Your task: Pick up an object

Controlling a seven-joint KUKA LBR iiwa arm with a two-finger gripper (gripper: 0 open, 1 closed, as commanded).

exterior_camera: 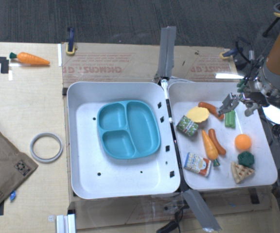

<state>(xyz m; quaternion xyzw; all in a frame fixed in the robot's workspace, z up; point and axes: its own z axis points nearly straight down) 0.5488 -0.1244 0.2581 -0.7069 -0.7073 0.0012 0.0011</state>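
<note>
Green, the small block (230,119) lies just below my end effector (233,104), whose fingers look spread with nothing between them, and beside that block the red sausage (210,108) may be pinched or pushed instead.

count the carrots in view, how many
2. One carrot lies on the bench at the far left, outside the bins. The other carrot lies in the right bin, beside a sausage. Others could be hidden under the arm.

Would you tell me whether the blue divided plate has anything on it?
Empty: the blue divided plate in the left bin shows three bare compartments; the toy food lies in the right bin.
</note>
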